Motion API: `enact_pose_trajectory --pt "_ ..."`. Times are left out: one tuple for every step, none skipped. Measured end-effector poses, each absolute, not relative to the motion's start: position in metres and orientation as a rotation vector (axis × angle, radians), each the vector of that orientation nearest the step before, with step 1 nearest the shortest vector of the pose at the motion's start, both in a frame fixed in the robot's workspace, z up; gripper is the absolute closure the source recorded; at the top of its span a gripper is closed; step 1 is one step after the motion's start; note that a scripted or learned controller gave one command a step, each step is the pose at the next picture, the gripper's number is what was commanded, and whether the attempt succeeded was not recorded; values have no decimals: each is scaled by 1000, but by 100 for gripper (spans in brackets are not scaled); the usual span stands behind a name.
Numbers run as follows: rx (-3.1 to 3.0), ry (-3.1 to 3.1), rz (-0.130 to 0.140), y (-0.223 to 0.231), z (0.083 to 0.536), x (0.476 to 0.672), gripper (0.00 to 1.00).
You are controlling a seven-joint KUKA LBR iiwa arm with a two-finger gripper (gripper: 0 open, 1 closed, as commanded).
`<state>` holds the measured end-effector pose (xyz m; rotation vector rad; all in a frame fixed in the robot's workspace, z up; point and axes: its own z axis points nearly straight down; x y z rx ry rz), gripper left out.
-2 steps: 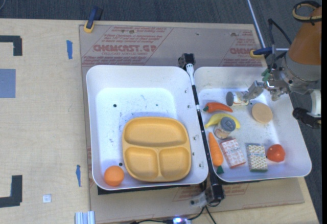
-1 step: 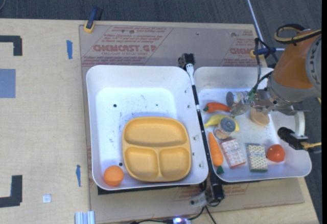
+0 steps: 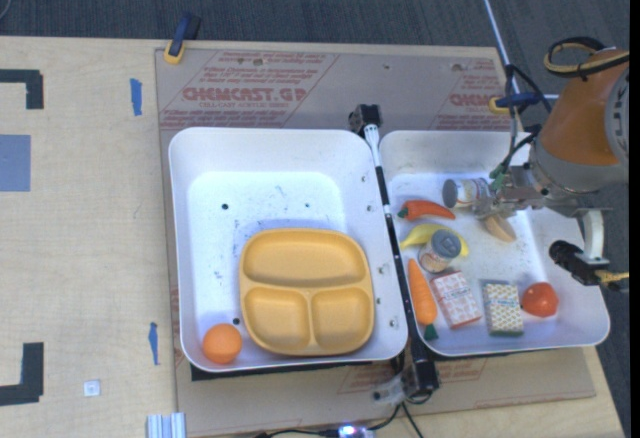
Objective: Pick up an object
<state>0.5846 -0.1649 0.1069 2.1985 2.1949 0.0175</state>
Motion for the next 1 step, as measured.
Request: enact_pose_trajectory --pt "2223 2222 0 -154 202 481 100"
